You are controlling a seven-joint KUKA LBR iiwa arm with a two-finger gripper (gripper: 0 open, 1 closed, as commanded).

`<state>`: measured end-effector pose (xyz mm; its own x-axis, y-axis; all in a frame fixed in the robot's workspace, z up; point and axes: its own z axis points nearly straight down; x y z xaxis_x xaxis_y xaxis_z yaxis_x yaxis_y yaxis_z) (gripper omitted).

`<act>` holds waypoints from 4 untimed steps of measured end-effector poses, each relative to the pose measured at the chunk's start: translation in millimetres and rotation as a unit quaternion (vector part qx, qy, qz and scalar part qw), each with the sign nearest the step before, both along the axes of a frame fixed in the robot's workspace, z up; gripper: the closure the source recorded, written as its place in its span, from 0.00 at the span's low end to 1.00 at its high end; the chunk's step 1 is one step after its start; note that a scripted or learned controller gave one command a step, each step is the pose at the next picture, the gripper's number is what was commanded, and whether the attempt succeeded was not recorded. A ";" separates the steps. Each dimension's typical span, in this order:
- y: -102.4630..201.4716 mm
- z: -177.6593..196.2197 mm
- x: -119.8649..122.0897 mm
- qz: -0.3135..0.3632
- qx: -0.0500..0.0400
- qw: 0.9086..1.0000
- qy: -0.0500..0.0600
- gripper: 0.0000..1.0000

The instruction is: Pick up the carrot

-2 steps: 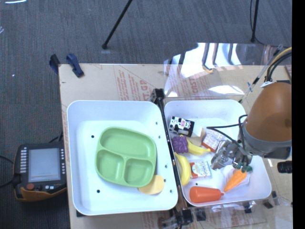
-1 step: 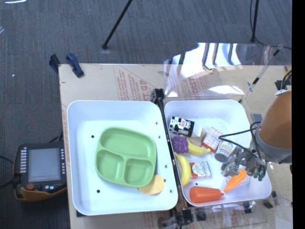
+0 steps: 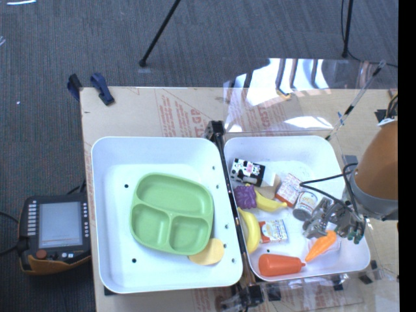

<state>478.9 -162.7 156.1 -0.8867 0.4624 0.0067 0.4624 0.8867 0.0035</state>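
The orange carrot lies slanted in the right bin, near its front right corner, with the thick end pointing up and right. My gripper hangs directly over that thick end, coming in from the right under the grey and orange arm. Its fingers stand apart, one on each side of the carrot's upper end, and nothing is pinched between them. The carrot rests on the bin floor.
The right bin also holds a red-orange bottle just left of the carrot, a tin can, two small boxes, two bananas, purple grapes and a black-and-white carton. The left bin holds a green divided plate and a yellow piece.
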 end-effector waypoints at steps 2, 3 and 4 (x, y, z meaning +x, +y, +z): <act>30.0 5.5 -2.1 0.123 -0.001 0.992 0.000 1.00; 88.1 29.3 -1.0 0.195 -0.001 0.981 -0.002 1.00; 87.5 28.7 -1.3 0.194 -0.001 0.981 -0.002 0.00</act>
<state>477.6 -75.1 184.8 -0.9960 0.0896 0.0028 0.0896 0.9960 0.0027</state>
